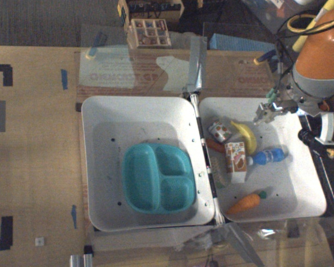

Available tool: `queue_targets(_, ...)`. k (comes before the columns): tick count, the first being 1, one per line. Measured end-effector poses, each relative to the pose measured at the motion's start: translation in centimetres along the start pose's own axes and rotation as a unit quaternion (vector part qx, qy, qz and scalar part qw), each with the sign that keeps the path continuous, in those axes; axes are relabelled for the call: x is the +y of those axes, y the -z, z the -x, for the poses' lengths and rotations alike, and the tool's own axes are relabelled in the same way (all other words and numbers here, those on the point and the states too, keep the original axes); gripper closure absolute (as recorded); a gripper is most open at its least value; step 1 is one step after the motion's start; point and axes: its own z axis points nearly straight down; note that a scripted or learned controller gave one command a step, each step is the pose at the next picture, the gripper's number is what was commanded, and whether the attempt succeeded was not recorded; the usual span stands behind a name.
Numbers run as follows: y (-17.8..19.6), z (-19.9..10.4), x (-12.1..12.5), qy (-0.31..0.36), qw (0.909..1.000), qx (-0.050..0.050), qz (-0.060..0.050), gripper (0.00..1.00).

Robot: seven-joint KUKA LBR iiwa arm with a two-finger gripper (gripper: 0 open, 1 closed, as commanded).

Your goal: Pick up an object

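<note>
Only unreadable print on carton [236,157]

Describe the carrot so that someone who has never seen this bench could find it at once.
Start at the right white bin, the one beside the bin holding the teal divided tray. Go to its near edge, below the cluster of banana, small carton and blue bottle. The carrot lies there alone, apart from the pile: orange, tapered, with a small green tip.

The arm [318,54] is cut off by the right edge, the small carton's [236,159] print is too blurred to read, and the tool's [265,111] fingertips are too small to make out.
</note>
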Motion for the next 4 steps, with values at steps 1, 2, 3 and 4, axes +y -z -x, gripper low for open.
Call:
queue_targets(1,-0.2,0.0,-0.1,0.000,1.0000,0.001,-0.002,0.00)
queue_targets(2,-10.8,5.2,-2.5,-0.005,1.0000,0.000,-0.001,0.00)
queue_targets(3,-9.8,5.5,-2.5,-0.007,1.0000,-0.001,0.001,1.00)
queue_targets(4,-0.9,1.2,0.6,0.028,0.9996,0.000,0.000,1.00)
